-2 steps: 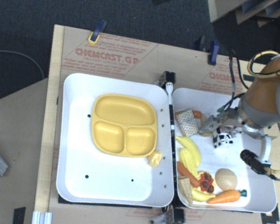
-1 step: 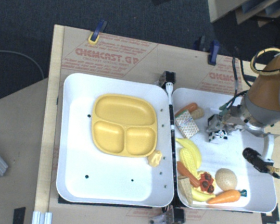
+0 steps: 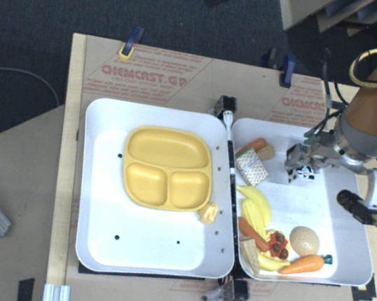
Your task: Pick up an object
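Gripper (image 3: 304, 164) over right bin (image 3: 346, 228), grip state unclear; smooth orange carrot (image 3: 303, 264) near corner.

A pale wooden bench (image 3: 73, 163) is sitting under a brown cardboard sheet (image 3: 186, 78) printed with red lettering, which blue clamps (image 3: 130, 41) are holding at the far edge. Two shallow white bins are resting directly on the sheet, side by side and touching: the left bin (image 3: 97, 188) and the right bin (image 3: 345, 235).
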Robot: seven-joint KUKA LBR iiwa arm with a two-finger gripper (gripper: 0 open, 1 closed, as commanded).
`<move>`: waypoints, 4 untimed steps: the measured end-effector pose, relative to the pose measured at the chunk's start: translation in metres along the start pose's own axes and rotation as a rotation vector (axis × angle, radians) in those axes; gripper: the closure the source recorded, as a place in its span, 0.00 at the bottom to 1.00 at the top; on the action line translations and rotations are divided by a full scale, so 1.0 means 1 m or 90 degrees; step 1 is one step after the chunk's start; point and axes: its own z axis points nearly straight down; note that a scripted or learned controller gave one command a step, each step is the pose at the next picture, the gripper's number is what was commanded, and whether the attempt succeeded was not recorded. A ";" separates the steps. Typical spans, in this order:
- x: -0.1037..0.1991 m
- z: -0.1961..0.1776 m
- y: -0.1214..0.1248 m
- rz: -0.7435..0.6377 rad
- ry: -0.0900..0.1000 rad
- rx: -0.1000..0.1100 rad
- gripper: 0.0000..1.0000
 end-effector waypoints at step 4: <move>0.092 -0.087 -0.001 -0.002 0.003 0.006 1.00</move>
